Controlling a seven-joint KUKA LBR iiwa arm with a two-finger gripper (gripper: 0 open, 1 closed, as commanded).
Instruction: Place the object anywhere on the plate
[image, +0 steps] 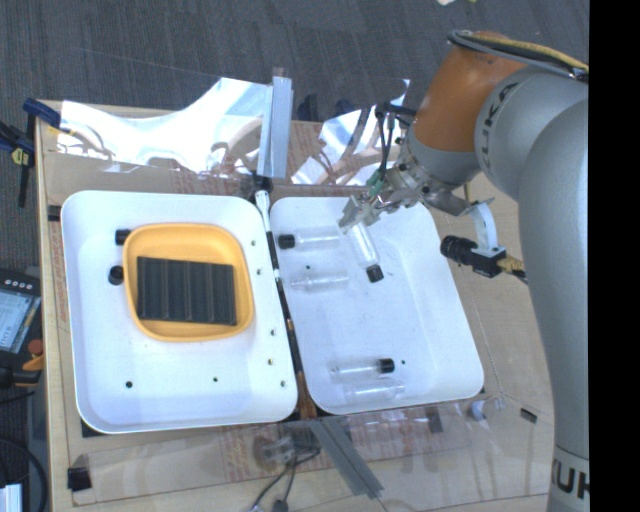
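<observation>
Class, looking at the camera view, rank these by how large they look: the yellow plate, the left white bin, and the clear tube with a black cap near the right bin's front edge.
1. left white bin
2. yellow plate, lying inside that bin
3. clear tube, far smaller than both

Only partial white letters — "KU" — on the arm.

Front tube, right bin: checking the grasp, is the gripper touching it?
Apart. Camera view: gripper hangs at the bin's far side, bare white floor between it and the front tube.
</observation>
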